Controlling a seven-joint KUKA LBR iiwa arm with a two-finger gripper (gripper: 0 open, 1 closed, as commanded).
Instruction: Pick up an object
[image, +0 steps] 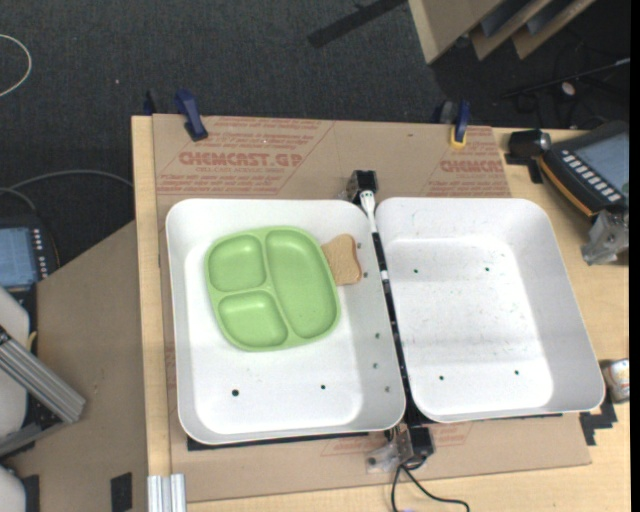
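Right edge, beside the right bin (562, 262): a small grey piece (606, 238) with a dull metallic look and an angular outline is noted. Whether it is part of the arm cannot be told. Lower on the same edge a smaller grey piece (622, 377) is seen, rounded and cut off by the frame.

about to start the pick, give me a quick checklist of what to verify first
1. Something to pick: ok, green plate and tan piece lie in the left bin.
2. Tan piece free of the plate: not ok, it touches the plate's right edge.
3. Plate lying flat: ok.
4. Objects off the bin wall: ok for the plate; the tan piece sits close to the right wall.
5. Right bin as drop spot: ok.
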